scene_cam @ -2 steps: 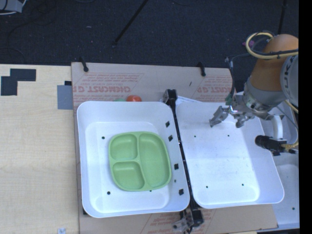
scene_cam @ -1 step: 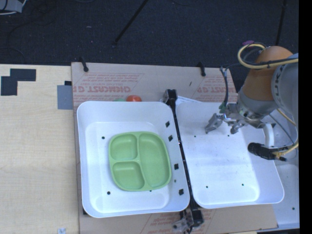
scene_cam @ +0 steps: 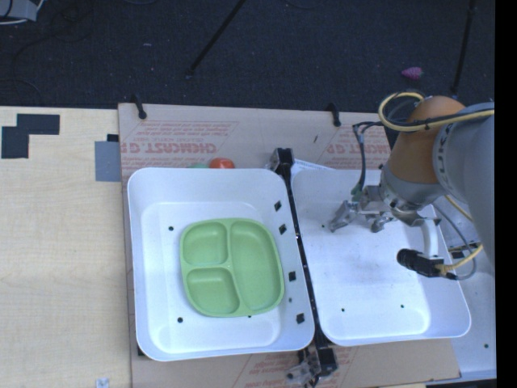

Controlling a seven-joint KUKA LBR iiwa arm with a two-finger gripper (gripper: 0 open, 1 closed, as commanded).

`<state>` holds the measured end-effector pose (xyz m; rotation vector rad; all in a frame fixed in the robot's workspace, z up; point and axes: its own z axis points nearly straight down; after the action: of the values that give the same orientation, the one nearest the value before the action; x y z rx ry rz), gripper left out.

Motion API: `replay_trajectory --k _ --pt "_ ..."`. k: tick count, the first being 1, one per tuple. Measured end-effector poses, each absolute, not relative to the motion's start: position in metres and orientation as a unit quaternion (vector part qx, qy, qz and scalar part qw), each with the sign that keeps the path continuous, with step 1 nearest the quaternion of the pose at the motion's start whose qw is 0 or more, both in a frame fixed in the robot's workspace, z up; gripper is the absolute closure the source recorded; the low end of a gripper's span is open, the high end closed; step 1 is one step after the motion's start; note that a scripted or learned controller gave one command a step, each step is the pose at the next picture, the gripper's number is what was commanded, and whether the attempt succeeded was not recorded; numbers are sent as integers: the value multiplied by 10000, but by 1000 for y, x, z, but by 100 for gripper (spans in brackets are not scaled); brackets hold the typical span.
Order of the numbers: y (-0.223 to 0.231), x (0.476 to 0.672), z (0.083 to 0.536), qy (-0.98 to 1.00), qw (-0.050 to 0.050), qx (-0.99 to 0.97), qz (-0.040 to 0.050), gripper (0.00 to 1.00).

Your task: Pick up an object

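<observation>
On your far left the pale wooden worktop carries black and grey patches near its upper edge. Next comes a brown cardboard sheet under both bins, printed in red; the lettering runs upside down from this camera and looks like "CHEMCRZT", though you cannot read it with confidence. More red print shows at the sheet's lower edge, too small to make out.

You have two white bins. The left bin holds one light green divided plate, with three compartments, lying flat near the bin's middle. Just beyond that bin's far rim sits one small orange-red object, with a bit of green beside it, both partly hidden by the rim.

A black divider with clips runs between the bins. The right bin shows bare white floor with a few dark dots.

At the right, the grey arm with its orange band reaches in, and the hand hangs over the right bin's upper part. Its metal fingers point left; you cannot tell whether they are spread or closed, and nothing shows between them.
</observation>
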<state>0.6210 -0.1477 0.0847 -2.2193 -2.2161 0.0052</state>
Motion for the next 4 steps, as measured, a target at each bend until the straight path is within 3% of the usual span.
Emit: replay_trajectory --k 1,2,4 --pt "-148 622 98 -7060 16 -7082 11 100" --pt "-146 617 159 -7063 -14 -7080 -10 100" --pt "-155 622 238 -7071 -6 -7071 -4 100"
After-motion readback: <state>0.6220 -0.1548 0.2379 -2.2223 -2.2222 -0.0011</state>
